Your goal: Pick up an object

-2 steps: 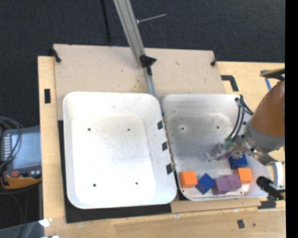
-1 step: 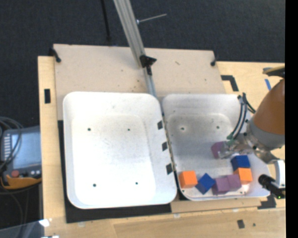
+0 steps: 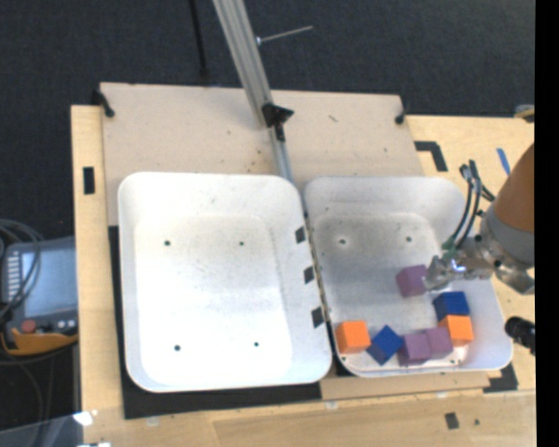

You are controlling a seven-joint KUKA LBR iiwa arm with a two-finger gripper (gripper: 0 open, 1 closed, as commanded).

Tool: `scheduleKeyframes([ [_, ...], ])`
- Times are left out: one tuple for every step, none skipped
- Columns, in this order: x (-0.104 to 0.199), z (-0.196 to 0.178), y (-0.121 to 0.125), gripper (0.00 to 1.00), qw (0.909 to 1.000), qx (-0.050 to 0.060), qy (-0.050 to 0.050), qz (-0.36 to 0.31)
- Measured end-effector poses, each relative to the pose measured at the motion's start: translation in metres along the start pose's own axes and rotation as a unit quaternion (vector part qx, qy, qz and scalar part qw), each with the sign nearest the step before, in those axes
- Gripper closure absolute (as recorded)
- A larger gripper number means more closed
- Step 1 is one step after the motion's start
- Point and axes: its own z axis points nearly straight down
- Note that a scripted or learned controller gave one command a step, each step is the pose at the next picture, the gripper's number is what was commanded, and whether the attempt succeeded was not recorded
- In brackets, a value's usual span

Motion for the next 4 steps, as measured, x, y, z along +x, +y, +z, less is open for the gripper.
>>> scheduleKeyframes([
  [-0.002, -0.044, -0.001, 1.00, 1.0000, -0.001, 0.000, 0.000],
  [-0.003, -0.097, 0.001, 1.00, 1.0000, -0.001, 0.000, -0.001],
  [0.053, -0.083, 0.011, 1.00, 1.0000, 0.002, 0.001, -0.002],
  [0.096, -0.073, 0.021, 1.00, 1.0000, 0.003, 0.001, -0.001],
])
